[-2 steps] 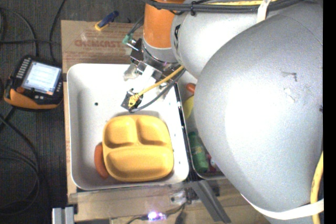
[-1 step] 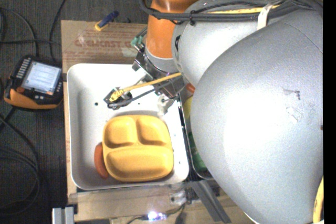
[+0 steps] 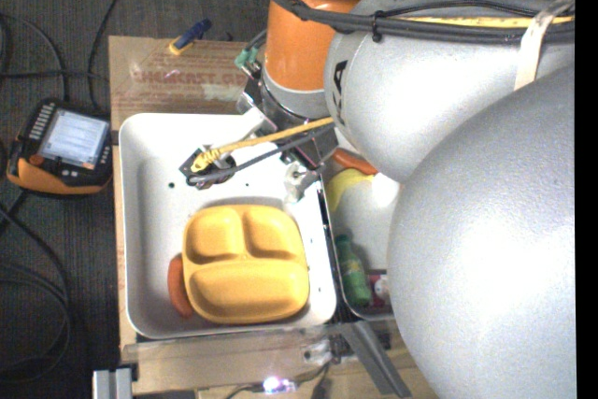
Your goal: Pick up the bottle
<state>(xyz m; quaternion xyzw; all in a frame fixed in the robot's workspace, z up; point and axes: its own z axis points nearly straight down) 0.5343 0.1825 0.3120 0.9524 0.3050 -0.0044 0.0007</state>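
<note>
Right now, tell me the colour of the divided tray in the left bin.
Yellow. The divided tray shows best in the camera view, lying in the left bin.

A yellow divided tray (image 3: 246, 262) lies over something orange-red (image 3: 175, 283) in the white bin (image 3: 149, 201). The green bottle (image 3: 352, 268) has a yellow label. The arm (image 3: 448, 154) is grey with an orange band (image 3: 318, 5).

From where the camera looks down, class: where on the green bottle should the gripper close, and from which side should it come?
Probably across the green bottle's narrow body, fingers closing on its two long sides, coming straight down from above. It lies lengthwise along the right bin's near wall, close beside it, so a side approach looks blocked. A pale yellow object sits just beyond its top, and the arm hides much of that bin.
</note>
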